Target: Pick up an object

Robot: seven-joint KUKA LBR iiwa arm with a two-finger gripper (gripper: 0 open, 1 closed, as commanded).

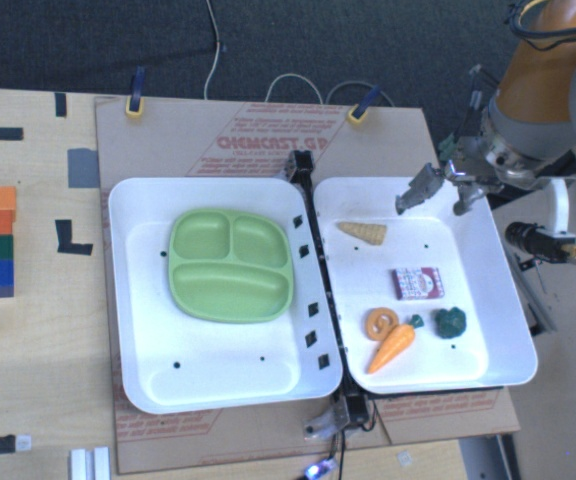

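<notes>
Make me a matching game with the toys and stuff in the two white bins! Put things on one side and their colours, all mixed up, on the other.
Things:
1. divided plate
2. toy carrot
3. small carton
4. toy broccoli

Colours:
A. orange
B. dark green
C. light green
D. purple-pink and white

Pairs: 1-C, 2-A, 3-D, 4-B

The divided plate lies in the left bin; the other three lie in the right bin.
</notes>
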